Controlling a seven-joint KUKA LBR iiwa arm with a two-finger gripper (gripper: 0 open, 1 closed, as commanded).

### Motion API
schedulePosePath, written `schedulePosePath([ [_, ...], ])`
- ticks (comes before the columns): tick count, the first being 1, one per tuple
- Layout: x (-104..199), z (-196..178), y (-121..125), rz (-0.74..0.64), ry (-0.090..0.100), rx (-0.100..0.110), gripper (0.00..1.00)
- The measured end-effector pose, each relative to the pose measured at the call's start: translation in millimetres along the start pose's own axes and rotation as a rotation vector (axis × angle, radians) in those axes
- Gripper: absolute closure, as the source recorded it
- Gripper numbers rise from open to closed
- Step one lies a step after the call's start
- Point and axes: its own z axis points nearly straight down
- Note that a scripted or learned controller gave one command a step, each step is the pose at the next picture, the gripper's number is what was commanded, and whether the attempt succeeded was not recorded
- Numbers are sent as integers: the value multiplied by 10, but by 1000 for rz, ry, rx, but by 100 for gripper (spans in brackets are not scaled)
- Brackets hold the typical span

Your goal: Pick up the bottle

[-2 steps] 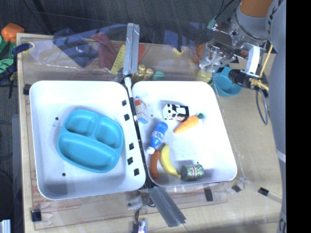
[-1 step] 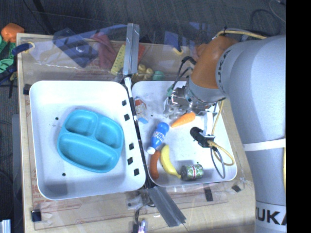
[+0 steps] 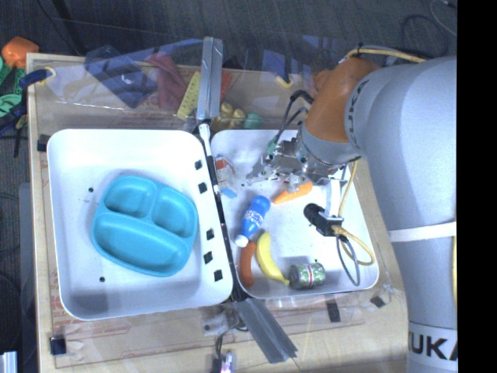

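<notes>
The gripper (image 3: 281, 169) is seen low over the far part of the right bin (image 3: 365, 274); whether it is apart or closed cannot be told. The bottle (image 3: 254, 217) lies on its side just below and left of it, ungrasped, beside a carrot (image 3: 293, 195) and above a banana (image 3: 269, 258), so a short descent is judged necessary.

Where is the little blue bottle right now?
The small blue plastic bottle with a white cap lies in the right-hand white bin, near its left wall, just above the yellow banana and left of the orange carrot.
</notes>
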Motion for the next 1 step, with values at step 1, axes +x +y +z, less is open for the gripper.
schedulePosePath([
  [1, 275, 188, -177, -174, -12, -16, 0],
])
